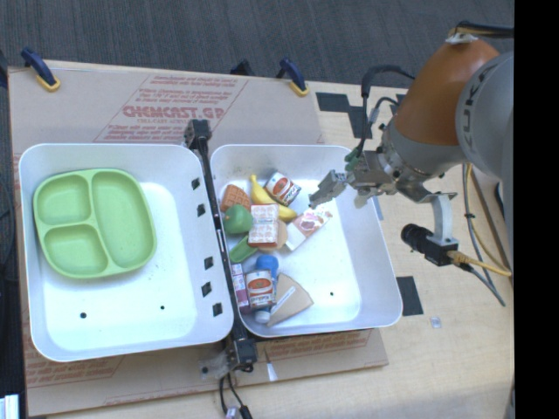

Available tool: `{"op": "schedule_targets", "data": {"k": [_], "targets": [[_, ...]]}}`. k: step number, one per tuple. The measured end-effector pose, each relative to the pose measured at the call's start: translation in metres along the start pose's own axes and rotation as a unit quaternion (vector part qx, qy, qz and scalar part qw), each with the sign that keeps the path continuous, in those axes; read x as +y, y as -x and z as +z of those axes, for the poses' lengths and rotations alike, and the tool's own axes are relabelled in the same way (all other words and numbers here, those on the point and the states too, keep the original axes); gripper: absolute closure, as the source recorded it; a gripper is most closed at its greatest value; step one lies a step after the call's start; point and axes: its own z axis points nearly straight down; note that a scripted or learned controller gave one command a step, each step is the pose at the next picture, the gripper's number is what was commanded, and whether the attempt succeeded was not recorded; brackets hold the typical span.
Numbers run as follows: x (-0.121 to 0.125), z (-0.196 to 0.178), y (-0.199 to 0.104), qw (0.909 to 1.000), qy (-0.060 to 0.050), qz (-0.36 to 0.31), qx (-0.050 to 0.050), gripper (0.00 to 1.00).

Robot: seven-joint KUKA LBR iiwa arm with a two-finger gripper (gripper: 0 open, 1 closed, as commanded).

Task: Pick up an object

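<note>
Red-and-white packet [312, 223], flat, rectangular

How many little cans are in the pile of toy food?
2. One can lies tilted at the top of the pile in the right bin, near the gripper. The other can is at the bottom. More may be hidden underneath.

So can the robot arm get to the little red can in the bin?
Probably yes. The end effector hangs over the right bin, just right of the red can, and nothing lies over the can. A banana and a packet crowd close beside it, so a clean grab could be tricky.
</note>
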Motion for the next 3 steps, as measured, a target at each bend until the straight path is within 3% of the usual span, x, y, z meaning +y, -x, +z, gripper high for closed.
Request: {"op": "schedule_targets", "data": {"k": [1,2,3], "targets": [[-0.061,0.135,0.009,1.0000,0.001,-0.001,0.000,0.00],[-0.060,0.125,0.009,1.0000,0.001,-0.005,-0.001,1.00],[-0.084,-0.025,-0.003,1.0000,0.003,-0.001,-0.001,1.00]]}}
